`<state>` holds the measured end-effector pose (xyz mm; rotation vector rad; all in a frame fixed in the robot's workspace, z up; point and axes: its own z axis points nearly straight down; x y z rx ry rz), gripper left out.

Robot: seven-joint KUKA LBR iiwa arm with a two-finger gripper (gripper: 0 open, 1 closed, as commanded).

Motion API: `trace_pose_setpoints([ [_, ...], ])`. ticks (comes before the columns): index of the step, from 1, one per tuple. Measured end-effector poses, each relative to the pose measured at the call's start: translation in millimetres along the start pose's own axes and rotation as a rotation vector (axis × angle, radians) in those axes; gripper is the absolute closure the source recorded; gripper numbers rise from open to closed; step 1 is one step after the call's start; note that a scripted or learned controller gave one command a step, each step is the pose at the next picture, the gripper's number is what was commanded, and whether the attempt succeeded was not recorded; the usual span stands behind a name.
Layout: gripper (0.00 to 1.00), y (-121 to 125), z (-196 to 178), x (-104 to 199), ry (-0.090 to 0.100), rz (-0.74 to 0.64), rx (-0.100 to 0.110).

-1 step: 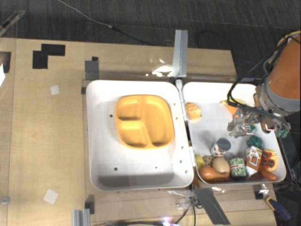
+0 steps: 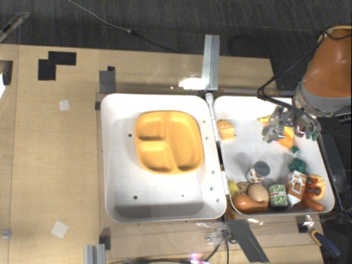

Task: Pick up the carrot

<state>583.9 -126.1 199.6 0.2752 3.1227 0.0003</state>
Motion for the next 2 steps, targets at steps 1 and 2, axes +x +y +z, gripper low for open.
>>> trace_pose_setpoints([
  [1, 0.00, -75.8, 63.0, -43.0, 0.002, -0.008, 0.002],
  [2, 0.00, -37.8, 109.2, -1.4, -0.010, 0.088, 0.001],
])
